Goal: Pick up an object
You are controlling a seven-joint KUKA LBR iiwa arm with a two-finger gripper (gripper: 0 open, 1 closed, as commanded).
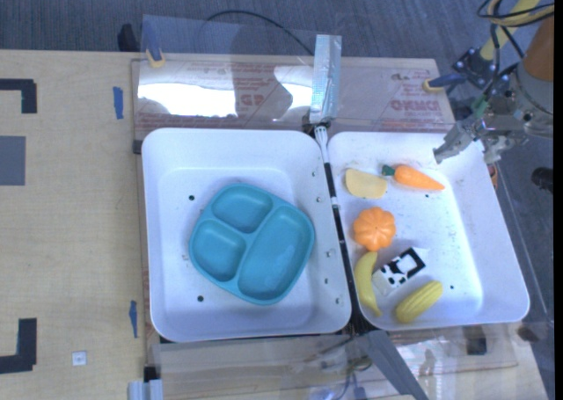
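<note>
Nearest the camera, in the right white plastic bin (pixel 501 293), lie one yellow toy corn cob (pixel 418 300), one yellow toy banana (pixel 365 282) and one small black-and-white block (pixel 398 268), the three clustered together and touching or nearly so. Above them sits one orange toy pumpkin-shaped fruit (pixel 375 227). Further back lie one pale yellow wedge-shaped piece (pixel 364 184) and one orange toy carrot with a green top (pixel 413 178), just beside each other. Total in this bin: six items. The left white plastic bin (pixel 167 170) holds one teal plastic plate with three compartments (pixel 252 242). Both bins rest side by side on the worktop (pixel 62 214). The tool (pixel 466 141) is above the right bin's far right corner, apart from all items; its opening state cannot be told.
</note>
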